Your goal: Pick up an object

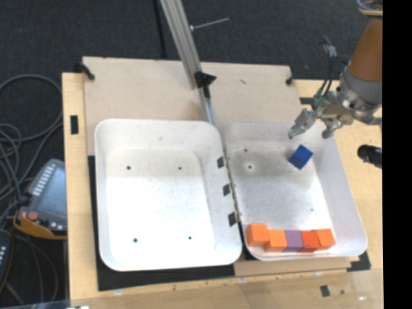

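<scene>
Your blue cube [300,156] lies tilted in the right bin [335,192], toward its far right corner. Just beyond it, above the bin's far rim, your gripper [315,127] hangs with fingers spread apart, nothing between them. Along that bin's near wall you have a row of blocks [292,238]: four orange, one purple. The left bin [109,172] sits beside the right bin.
</scene>
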